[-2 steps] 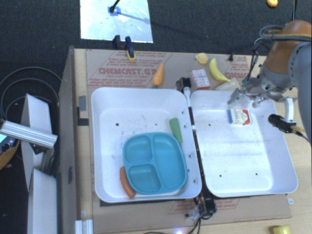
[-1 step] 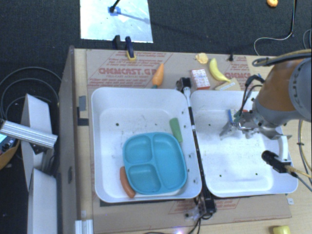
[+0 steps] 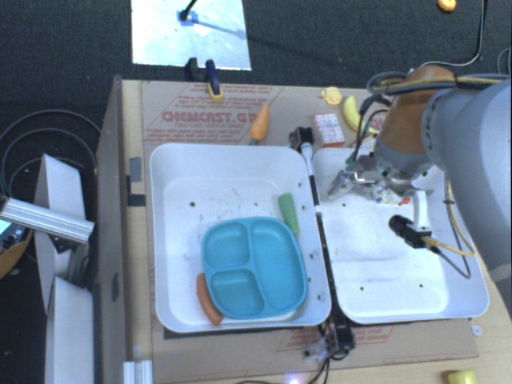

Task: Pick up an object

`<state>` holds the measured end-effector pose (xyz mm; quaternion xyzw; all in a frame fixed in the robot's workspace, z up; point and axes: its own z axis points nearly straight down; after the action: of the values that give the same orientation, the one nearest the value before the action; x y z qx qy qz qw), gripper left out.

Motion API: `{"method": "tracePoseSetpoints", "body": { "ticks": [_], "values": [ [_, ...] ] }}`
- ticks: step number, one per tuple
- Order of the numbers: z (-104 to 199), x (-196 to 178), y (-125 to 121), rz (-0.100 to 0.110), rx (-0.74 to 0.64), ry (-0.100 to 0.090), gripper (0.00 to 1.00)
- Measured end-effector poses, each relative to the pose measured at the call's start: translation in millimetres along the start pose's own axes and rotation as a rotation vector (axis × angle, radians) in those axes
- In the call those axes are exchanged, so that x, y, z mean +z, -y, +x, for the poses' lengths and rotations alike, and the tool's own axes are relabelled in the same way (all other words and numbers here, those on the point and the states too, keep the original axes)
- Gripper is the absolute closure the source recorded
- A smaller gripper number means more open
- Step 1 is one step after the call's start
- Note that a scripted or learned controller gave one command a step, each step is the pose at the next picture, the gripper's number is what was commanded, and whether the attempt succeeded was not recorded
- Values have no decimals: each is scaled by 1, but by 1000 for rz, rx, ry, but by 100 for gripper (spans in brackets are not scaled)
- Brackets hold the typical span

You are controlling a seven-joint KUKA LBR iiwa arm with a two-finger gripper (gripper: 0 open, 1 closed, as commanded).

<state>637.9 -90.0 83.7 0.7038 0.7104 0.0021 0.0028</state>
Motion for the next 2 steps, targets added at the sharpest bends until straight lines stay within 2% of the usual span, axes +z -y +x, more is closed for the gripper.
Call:
{"method": "tracePoseSetpoints", "body": {
  "ticks": [1, 2],
  "values": [
    [-67, -45, -33, -3, 10, 3, 0],
    [9, 2, 24, 14, 1, -6, 0]
  ]
}}
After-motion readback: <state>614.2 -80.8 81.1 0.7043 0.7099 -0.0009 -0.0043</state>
